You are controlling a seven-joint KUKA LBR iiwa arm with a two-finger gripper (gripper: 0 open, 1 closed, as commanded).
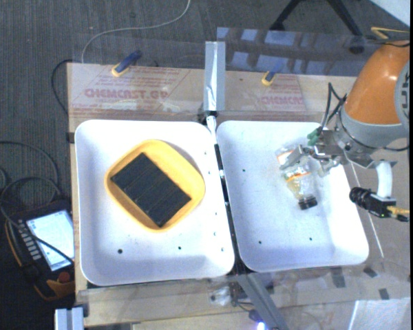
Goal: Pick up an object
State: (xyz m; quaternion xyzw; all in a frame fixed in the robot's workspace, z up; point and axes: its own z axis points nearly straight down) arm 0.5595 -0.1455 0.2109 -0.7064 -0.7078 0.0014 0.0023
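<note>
A small crinkled clear packet (297,172) with orange and dark bits inside lies in the right bin (275,239), toward its upper right. My gripper (321,148) hangs low over the packet's upper right end, under the orange wrist band (378,88); whether it touches the packet is unclear. A yellow dish (193,177) holding a black ribbed pad (151,188) rests in the middle of the left bin (124,260).
A raised divider (220,177) separates the two bins. A black-tipped part of the arm (372,199) sticks out over the right bin's right rim. Clamps and cardboard line the bench's back edge (158,91).
</note>
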